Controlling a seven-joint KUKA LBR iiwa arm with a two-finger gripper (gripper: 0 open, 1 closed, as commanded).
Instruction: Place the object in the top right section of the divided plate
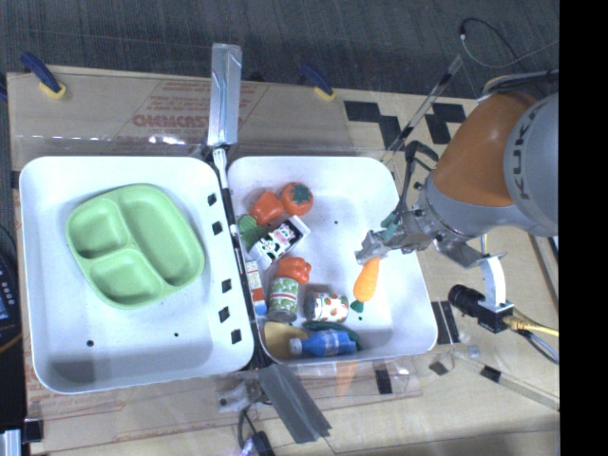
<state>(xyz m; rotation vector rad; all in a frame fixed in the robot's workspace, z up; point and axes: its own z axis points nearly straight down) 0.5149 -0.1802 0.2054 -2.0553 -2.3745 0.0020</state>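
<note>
Jaws: state is not showing clearly; cannot tell whether the gripper [378, 248] is clamping the toy carrot [367, 279], which is hanging just below it.
Carrot: sitting over the right bin [404, 302], well apart from the green divided plate [135, 242].
Plate: lying in the left bin [57, 350].
Surroundings: toy foods are crowding the right bin's left side; a wooden bench [532, 416] is bearing both bins.

Orange toy carrot [367, 279] upright, green divided plate [135, 243] left bin
</note>
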